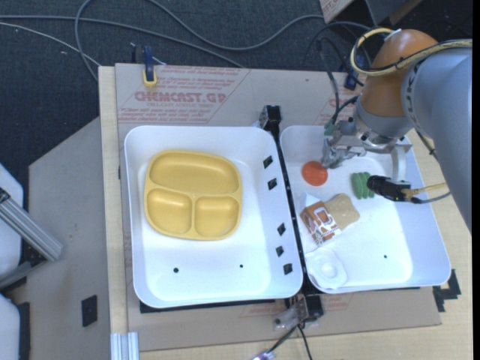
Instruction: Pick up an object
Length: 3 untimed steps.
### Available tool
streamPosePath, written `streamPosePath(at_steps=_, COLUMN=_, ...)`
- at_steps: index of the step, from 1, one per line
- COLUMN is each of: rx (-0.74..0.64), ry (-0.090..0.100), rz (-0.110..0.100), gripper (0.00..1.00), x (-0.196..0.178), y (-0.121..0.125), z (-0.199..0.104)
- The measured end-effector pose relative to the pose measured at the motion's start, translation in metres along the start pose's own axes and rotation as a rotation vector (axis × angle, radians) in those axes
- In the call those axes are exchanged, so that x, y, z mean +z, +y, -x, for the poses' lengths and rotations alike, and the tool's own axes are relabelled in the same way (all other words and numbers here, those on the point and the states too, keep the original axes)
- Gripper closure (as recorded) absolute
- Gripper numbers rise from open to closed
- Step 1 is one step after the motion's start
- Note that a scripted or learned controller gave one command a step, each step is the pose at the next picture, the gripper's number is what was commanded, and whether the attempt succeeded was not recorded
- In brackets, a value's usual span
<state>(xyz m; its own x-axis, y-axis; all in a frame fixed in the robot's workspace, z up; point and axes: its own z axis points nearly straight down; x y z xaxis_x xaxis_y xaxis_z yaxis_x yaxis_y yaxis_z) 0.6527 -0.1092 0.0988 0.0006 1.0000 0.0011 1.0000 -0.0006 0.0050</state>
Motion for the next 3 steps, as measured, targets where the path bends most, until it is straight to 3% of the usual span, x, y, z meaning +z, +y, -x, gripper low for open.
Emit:
streamPosePath(at_steps=2, rx=-0.002, ry=-0.002, rz=0.002, gripper=1.00, x=-0.107, y=0.012, z=0.006)
streamPosePath(at_steps=3, rx=-0.004, ry=0.001, rz=-0.009, gripper=1.00, x=-0.104, y=-0.021, z=-0.042)
